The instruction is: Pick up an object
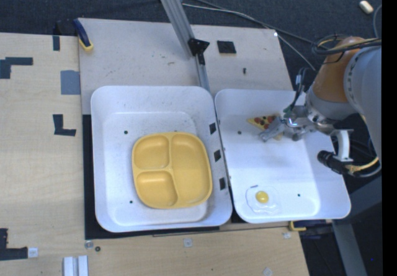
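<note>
- Fried-egg toy (261, 198) lies nearest the camera, flat at the front of the right bin (322, 203), well apart from the arm.
- Pizza-slice toy (262, 121) sits at the back of the right bin, just beside the gripper (276, 132), on its left. Likely the pick target, my guess.
- Gripper is low over the bin floor, near the slice; can't tell if it's spread or pressed together, too small and blurred. Nothing visibly pinched.
- Risk 1: slice is thin and flat, so the gripper may slide over it or just nudge it away w/o getting under an edge.
- Risk 2: gripper looks offset to the slice's right; closing there could grab air.
- Risk 3: pressing too hard onto the bin floor could shove or tilt the bin.
- Yellow divided plate (172, 169) lies in the left bin (108, 104), three compartments, well apart from the arm; not in the way.
- Metal pole (177, 11) slants across the surface (37, 107) behind the bins, clear of the reach.
- Cables (347, 166) hang by the arm's wrist near the right bin's edge; could snag on the rim.
</note>
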You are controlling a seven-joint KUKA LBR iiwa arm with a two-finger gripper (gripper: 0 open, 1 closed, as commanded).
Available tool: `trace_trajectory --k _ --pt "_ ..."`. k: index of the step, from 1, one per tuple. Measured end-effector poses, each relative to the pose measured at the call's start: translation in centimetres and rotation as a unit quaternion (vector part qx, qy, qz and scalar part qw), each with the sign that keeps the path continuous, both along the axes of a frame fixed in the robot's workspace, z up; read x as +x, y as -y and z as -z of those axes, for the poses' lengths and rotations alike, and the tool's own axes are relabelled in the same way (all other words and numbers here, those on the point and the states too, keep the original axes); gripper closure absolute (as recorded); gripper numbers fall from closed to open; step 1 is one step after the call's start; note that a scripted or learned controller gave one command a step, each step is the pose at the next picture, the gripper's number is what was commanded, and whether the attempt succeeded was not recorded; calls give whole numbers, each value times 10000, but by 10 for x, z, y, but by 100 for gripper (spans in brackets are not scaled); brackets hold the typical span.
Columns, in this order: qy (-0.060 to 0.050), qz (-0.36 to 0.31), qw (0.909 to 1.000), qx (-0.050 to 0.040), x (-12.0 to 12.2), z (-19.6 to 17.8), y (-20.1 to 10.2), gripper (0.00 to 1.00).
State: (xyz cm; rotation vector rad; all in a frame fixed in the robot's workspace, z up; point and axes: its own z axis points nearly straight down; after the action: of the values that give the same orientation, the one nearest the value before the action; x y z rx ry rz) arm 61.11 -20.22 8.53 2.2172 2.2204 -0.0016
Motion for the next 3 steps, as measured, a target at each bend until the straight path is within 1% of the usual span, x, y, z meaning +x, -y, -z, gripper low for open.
trace_trajectory --k 1,2,3 --pt "-1 -9 10000 -1 0 -12 0 100" --pt "14 -2 10000 10 3 -76 -2 100" --pt "8 2 10000 10 2 -120 3 100"
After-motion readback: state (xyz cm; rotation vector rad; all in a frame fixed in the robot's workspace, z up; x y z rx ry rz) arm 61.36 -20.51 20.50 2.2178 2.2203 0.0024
